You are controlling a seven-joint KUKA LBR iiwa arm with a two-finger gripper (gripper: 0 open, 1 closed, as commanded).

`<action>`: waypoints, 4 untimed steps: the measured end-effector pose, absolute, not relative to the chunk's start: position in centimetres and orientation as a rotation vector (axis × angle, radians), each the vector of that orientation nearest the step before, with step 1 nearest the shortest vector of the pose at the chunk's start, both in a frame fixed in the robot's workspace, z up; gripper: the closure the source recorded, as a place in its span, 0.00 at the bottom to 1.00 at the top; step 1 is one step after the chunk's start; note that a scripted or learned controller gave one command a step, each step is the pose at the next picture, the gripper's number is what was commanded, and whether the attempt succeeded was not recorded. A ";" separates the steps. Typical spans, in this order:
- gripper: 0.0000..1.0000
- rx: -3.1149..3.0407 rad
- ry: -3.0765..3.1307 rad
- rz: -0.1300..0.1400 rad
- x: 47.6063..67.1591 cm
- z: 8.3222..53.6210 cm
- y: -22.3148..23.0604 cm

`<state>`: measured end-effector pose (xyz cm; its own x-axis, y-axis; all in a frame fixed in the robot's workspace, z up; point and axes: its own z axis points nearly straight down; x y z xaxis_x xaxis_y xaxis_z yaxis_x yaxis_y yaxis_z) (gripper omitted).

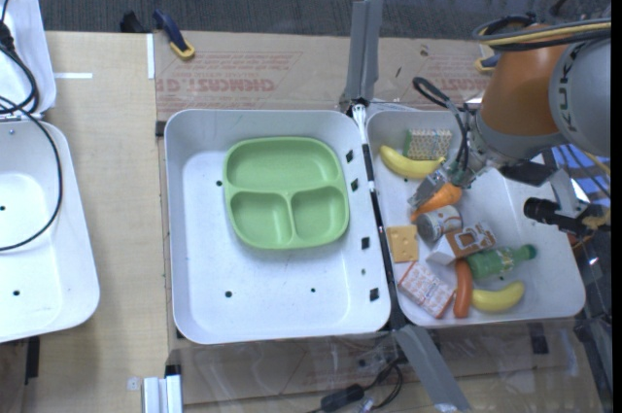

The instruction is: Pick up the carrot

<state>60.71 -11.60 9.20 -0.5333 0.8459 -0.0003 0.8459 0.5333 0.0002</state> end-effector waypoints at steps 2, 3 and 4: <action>0.00 1.521 2.745 0.002 60.8 10.2 -11.7; 0.00 1.192 2.905 0.000 60.9 9.3 -11.8; 1.00 1.197 2.900 0.002 61.0 10.3 -11.9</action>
<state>60.99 -11.95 10.34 -0.7087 0.7055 -0.0033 0.7055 0.7087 0.0030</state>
